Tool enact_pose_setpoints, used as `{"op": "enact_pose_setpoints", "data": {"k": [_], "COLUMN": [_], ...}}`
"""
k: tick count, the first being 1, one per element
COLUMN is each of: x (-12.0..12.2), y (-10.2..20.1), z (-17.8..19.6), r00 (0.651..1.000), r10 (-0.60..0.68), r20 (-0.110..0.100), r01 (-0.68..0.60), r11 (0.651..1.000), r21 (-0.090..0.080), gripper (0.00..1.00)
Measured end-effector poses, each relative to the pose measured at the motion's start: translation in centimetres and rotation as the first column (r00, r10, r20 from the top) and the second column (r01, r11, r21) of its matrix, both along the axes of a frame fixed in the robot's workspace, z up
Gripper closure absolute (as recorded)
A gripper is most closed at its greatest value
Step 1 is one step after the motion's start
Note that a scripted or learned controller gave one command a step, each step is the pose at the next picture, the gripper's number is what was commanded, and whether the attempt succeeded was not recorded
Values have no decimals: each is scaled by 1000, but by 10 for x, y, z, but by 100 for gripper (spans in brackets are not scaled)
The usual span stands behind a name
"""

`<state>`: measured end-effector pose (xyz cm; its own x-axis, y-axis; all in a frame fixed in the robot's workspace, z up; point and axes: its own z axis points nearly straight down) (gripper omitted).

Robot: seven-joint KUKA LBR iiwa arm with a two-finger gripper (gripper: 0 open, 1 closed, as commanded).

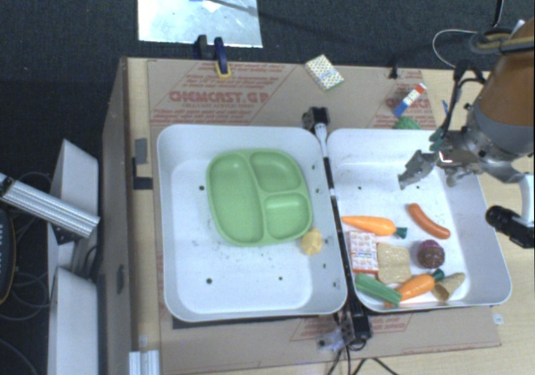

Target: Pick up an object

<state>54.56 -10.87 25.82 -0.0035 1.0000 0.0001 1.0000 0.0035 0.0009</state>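
Camera view gives you the pickable objects bunched in the near half of the right bin (493, 277): an orange carrot (368, 224) lying crosswise near the divider, an orange-red sausage (429, 220) to its right, and a dark red round piece (431, 253) just below that sausage. Closer to the front rim you have a red-and-white printed packet (362, 250) touching a tan cracker square (393, 261), a green pod (377, 289) at the front corner, a second, smaller carrot (416, 286) beside it, and a pale beige piece (451, 284) at that carrot's leafy end.

The gripper (415, 169) hangs over the bare far half of the same bin — well apart from the whole cluster, above the sausage in the picture. Its fingers (411, 173) look slightly parted, and you can see nothing between them.

In the left bin (180, 223) a green divided plate (257, 196) lies flat, with a small yellow lump (311, 241) touching its near right corner. Both bins sit on a cardboard sheet (251, 89), where a small patterned box (323, 72) and a red, white and blue item (409, 99) lie behind the bins.
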Motion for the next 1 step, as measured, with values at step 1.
{"op": "enact_pose_setpoints", "data": {"k": [1], "x": [-15], "y": [-5], "z": [-127], "r00": [1000], "r10": [-2], "r20": [-2], "r01": [2], "r11": [1000], "r21": [0], "gripper": [0]}}
